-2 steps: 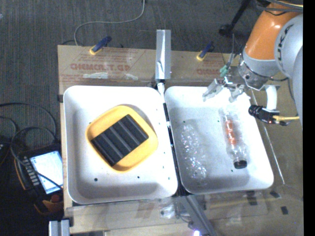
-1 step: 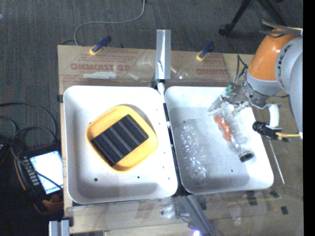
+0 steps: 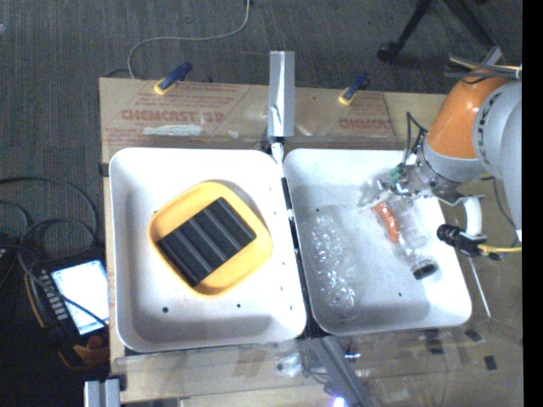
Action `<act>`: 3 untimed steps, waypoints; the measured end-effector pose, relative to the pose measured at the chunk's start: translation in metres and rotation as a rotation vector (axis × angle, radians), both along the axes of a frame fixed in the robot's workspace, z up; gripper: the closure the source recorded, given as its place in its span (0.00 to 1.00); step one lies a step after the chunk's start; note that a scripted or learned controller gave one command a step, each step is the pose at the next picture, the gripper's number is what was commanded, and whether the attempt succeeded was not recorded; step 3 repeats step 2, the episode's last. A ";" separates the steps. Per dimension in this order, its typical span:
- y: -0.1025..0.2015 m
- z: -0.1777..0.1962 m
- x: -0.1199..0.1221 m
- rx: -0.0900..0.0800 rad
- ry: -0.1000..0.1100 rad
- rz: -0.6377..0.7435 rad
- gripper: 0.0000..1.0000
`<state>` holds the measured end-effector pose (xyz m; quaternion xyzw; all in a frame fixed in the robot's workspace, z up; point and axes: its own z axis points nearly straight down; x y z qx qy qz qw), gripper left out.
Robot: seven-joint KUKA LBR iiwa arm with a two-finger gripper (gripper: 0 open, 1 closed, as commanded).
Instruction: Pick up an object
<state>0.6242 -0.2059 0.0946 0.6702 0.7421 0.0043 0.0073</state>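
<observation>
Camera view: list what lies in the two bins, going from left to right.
Yellow tray with black ridged insert in the left bin → crumpled clear plastic in the right bin → clear bottle with orange label, lying under the arm's wrist.

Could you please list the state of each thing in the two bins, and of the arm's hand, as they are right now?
yellow tray with black ridged insert: lying flat in the left bin, turned at an angle.
clear plastic bottle: lying on its side in the right bin, dark cap toward the near corner.
clear crinkled plastic piece: lying flat in the right bin.
hand: low over the right bin's far side, above the bottle's end.
</observation>
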 end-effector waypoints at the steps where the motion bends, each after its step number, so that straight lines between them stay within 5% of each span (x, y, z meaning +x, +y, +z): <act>1: 0.001 0.011 0.002 0.000 -0.004 0.001 1.00; 2: 0.058 0.073 0.028 0.003 0.017 0.052 1.00; 3: 0.058 0.073 0.028 0.003 0.017 0.052 1.00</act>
